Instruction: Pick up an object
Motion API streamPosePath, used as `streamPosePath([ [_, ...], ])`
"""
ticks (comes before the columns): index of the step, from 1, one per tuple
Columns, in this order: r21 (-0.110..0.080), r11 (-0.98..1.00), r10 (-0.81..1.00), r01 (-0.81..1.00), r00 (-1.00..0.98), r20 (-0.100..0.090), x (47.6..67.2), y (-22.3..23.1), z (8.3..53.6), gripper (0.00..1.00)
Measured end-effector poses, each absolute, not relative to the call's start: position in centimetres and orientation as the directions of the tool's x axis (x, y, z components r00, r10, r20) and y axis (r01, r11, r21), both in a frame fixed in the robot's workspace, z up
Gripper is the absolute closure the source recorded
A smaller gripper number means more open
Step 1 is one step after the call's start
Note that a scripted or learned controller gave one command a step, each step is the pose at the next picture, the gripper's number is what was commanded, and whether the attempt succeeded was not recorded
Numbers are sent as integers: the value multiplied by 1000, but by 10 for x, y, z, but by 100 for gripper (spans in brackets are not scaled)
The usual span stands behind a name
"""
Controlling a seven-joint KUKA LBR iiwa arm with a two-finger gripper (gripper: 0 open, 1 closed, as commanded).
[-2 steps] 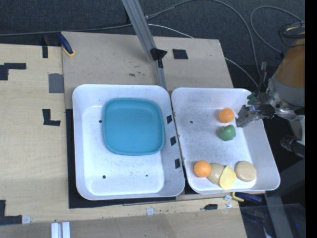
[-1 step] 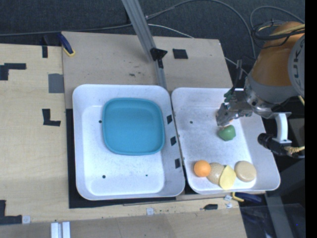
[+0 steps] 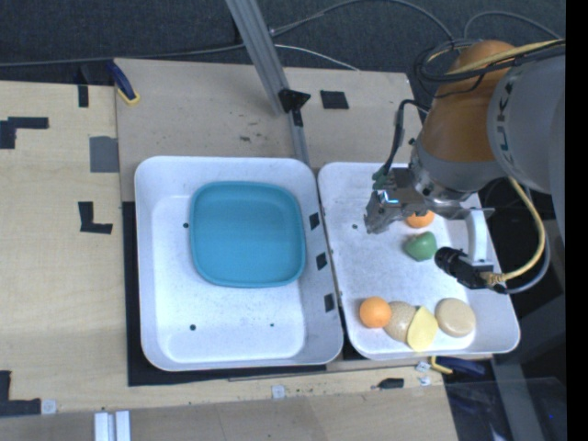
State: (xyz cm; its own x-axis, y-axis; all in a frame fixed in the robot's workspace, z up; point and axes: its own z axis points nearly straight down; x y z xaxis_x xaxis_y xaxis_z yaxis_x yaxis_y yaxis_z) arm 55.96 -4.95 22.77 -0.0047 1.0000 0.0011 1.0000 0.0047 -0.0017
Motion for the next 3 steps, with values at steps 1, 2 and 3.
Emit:
streamPosePath([
  [1,0,5,1000,1000,-5,1,571,0,237,100],
  [2,0,5,1000,1000,-5,1,581,50,243,100],
  [3,-2,4,1000,1000,-4,0,586,93,224,100],
])
